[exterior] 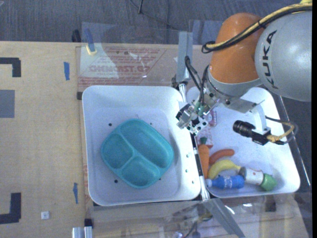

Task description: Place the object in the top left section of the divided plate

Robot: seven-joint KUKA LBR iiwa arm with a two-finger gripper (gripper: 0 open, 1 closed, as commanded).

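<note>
- Gripper (190,119): poised over the wall shared by the two bins; whether its fingers are parted or closed, or holding anything, cannot be told.
- Divided plate (137,153): teal, smooth, three-sectioned, lying down-left of the gripper in the left bin (94,103).
- Candidate objects: carrot (203,157), banana (223,168), bottle (225,183), clustered below the gripper in the right bin (290,175).

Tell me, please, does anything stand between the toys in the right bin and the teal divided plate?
Yes: the two bins' adjoining walls run between the toy pile and the divided plate, and the tool hangs above them. The plate's sections hold nothing.
</note>
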